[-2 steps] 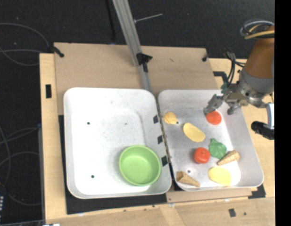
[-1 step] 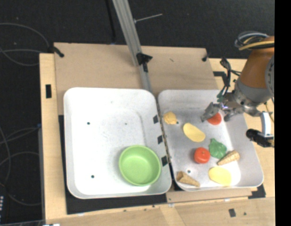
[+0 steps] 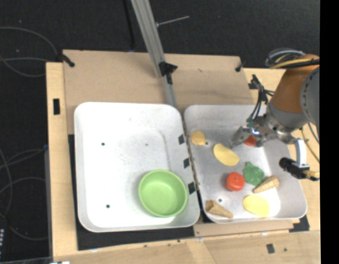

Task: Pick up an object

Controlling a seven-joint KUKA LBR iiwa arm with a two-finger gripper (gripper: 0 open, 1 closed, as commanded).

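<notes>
My gripper point(image 3: 247, 137) hangs over the upper middle of the right bin point(image 3: 207, 117), below the arm's orange band. A small red object point(image 3: 250, 142) shows right at the gripper's tip, and whether it is held or lies on the bin floor beneath is unclear. Loose in the same bin are a small yellow piece point(image 3: 198, 138), a yellow oval point(image 3: 226, 154), a red tomato-like ball point(image 3: 234, 181), a green leafy piece point(image 3: 253, 174), a tan cone point(image 3: 266, 184), a yellow lemon shape point(image 3: 256, 204) and a brown cone point(image 3: 218, 208).
The left bin point(image 3: 103, 125) holds a green bowl point(image 3: 162, 193) near its front right corner. A metal pole point(image 3: 153, 37) slants up from behind the bins. Black arm hardware point(image 3: 294, 166) overhangs the right bin's right rim.
</notes>
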